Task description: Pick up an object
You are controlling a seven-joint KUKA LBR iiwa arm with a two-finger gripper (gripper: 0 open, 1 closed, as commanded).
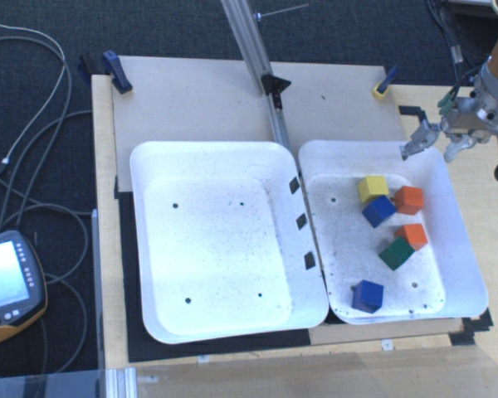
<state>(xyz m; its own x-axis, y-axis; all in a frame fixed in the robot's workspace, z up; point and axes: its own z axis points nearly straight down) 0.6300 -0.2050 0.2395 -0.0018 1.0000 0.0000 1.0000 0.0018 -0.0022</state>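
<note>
From above, the pincer [437, 145] hangs over the far right corner of the right bin [456, 247], its fingers spread apart with nothing between them. In that bin lie a yellow block [372, 187], two blue blocks [378, 211] [367, 295], two orange blocks [409, 199] [412, 235] and a green block [395, 254]. The left bin [149, 222] sits beside it on the tabletop [191, 98].

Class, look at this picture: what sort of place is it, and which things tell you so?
Probably a robotics lab bench: a robot gripper hangs over two white bins, coloured blocks lie in the right one, and a handheld control pendant lies nearby.
</note>
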